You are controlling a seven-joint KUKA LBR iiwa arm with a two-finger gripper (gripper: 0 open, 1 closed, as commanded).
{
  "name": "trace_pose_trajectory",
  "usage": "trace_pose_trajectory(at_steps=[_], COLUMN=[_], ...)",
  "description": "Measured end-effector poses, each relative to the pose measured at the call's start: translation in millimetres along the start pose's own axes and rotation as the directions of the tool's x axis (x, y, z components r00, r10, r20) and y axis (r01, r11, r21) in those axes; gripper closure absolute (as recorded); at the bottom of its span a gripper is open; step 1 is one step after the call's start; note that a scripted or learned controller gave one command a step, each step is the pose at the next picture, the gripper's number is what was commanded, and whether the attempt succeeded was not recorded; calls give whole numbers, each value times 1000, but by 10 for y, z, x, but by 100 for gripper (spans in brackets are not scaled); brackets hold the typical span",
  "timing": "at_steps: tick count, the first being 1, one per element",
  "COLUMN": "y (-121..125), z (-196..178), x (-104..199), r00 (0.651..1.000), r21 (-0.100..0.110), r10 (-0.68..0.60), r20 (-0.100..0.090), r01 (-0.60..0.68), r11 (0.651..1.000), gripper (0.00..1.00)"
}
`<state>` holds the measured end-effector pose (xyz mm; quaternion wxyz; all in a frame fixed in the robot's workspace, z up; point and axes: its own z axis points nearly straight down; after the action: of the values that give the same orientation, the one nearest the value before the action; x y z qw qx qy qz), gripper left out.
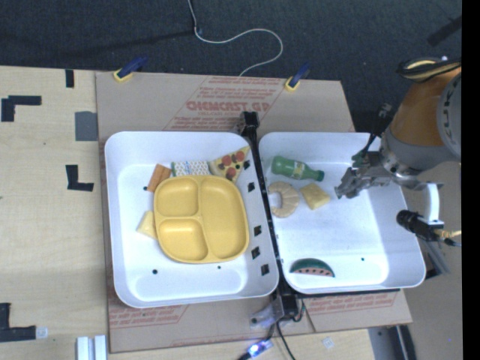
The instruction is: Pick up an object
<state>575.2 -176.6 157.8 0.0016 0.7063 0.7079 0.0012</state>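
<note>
My gripper [346, 187] hangs over the right bin [375, 235], near its upper right part, just right of a pale yellow cheese wedge [316, 196]. A green bottle [295, 169] lies on its side at the bin's upper left. Beside the cheese lies a tan ring-shaped pastry [283, 200]. A watermelon slice [312, 268] rests near the bin's front edge. Nothing shows between the gripper's tips.
The left bin [127, 268] holds a yellow divided plate [202, 217], with a pizza slice [231, 163], an orange stick [159, 176] and other small food toys around its rim. A black divider [259, 201] runs between the bins. The arm's grey body [424, 137] overhangs the right edge.
</note>
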Motion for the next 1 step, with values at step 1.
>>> trace_pose_trajectory(at_steps=[1], y=[-33], z=[-440], x=[-28], r00=[1000], r21=[1], r10=[1], r20=[0], r01=[-1], r11=[1000], gripper=[100])
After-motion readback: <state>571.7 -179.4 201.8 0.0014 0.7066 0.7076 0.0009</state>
